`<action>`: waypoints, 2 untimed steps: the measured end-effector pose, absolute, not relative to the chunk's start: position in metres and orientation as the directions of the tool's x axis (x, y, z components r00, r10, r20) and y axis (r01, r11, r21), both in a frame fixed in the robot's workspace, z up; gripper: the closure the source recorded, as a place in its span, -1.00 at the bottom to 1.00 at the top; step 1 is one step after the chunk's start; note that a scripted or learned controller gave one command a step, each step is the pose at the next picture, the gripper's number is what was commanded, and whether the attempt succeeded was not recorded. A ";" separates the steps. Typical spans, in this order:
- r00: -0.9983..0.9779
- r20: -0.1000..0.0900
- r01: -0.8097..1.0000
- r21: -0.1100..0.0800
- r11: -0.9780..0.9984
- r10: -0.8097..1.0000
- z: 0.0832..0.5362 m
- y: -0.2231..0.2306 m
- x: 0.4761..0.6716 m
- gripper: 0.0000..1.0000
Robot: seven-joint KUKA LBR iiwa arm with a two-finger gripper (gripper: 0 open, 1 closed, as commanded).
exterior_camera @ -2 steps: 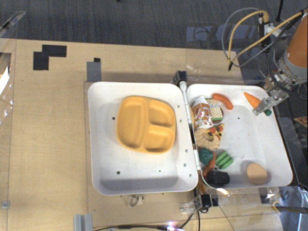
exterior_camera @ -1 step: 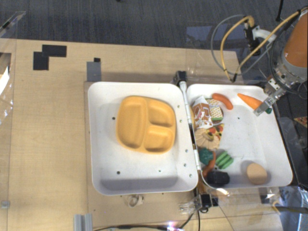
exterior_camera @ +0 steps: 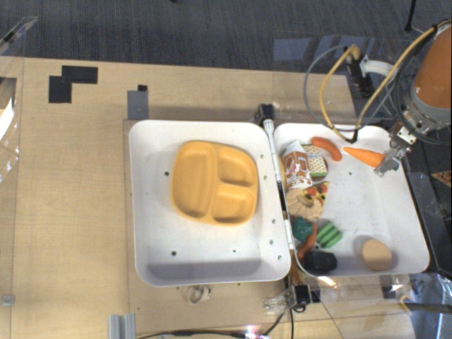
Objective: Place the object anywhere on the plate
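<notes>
The pale wooden table point(exterior_camera: 70, 210) carries two shallow white plastic bins side by side, meeting along a seam at the frame's centre. The left bin point(exterior_camera: 152, 260) serves as the drop-off side: it holds one thing, a mustard-yellow three-compartment plastic plate point(exterior_camera: 214, 182) lying flat near its middle, nothing on it. The right bin point(exterior_camera: 406, 217) acts as the supply, its contents mostly crowded against the left wall. Counted there: one printed carton point(exterior_camera: 297, 169), one round tan bread-like lump point(exterior_camera: 376, 253) at lower right, one orange toy carrot point(exterior_camera: 364, 155) near the top, one red-orange sausage shape point(exterior_camera: 326, 147), one green ridged piece point(exterior_camera: 328, 234), one black rounded object point(exterior_camera: 321, 261); smaller bits in the pile are too jumbled to count. Which object is meant is unclear; all lie in the right bin, none on the plate. The tool point(exterior_camera: 390, 162) hangs at the right bin's upper right, just beside the carrot's thick end; whether it is open or grips anything I cannot tell.
</notes>
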State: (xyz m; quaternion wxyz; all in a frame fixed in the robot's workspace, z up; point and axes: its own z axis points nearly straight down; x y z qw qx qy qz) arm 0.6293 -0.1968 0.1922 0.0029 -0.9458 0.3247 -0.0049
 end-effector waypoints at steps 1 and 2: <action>0.980 0.013 -0.198 -0.008 -0.980 -0.198 0.203 -0.176 0.620 1.00; 0.979 0.011 -0.202 -0.007 -0.979 -0.202 0.193 -0.206 0.655 1.00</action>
